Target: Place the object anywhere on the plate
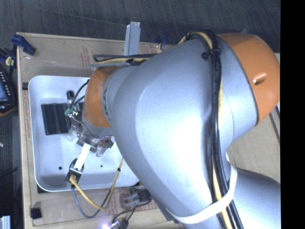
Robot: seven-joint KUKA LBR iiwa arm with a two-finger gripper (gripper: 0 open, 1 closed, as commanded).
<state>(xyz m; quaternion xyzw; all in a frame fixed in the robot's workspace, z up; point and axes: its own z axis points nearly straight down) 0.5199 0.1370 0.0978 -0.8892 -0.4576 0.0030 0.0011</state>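
Arm [190,128] fills most of what I can see, slung in from the right and folded low over the left bin [38,128]. My gripper [90,142] sits over the middle of that bin's floor, just below the orange band [95,99]. Whether it is wide, narrow or carrying anything, I cannot tell; the wrist body and cabling crowd the spot.

Dark ridged rectangle [55,118] lies flat on the bin floor, left of my gripper and near the bin's left wall. I take it for the plate the task means, though that is a judgement. It lies apart from the gripper, with bare white floor between.

A pale strip with a dark and yellow end [78,163] runs down and left from the gripper toward the bin's near edge. Could be part of my wiring, could be the object; I cannot say which. Yellow cable [95,204] loops out over the bin's near rim onto the bench [28,51].

Room for moving: open floor lies left and below the gripper. Bin walls close in on the left and near sides, so any reach toward the dark rectangle is short and stays inside the rim. Loose cable near the rim looks like a snag risk.
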